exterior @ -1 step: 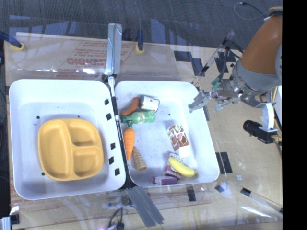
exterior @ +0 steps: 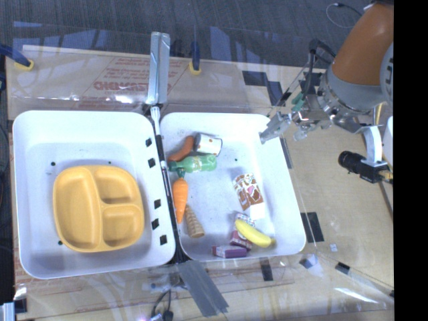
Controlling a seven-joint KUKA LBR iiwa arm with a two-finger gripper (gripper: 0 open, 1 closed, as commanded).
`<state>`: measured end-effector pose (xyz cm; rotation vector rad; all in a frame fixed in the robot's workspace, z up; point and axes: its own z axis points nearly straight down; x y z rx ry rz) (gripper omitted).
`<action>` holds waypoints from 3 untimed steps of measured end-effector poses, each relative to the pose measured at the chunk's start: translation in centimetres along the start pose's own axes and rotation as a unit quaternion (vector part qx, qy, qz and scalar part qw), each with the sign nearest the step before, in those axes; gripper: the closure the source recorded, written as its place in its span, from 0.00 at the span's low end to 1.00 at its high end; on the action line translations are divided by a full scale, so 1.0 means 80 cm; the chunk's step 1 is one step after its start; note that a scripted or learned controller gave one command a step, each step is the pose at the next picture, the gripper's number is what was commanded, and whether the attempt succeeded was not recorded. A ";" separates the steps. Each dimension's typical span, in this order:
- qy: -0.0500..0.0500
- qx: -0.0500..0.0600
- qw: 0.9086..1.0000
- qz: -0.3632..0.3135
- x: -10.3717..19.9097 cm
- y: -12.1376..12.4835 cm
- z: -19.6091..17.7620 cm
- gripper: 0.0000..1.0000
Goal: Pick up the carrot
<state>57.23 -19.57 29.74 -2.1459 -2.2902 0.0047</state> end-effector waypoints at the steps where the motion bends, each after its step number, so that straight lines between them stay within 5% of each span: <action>1: 0.001 0.003 0.996 0.087 0.029 -0.078 0.140 0.00; 2: 0.000 -0.005 0.963 0.268 0.111 -0.097 0.254 0.00; 3: 0.000 0.001 0.920 0.392 0.195 -0.106 0.136 0.00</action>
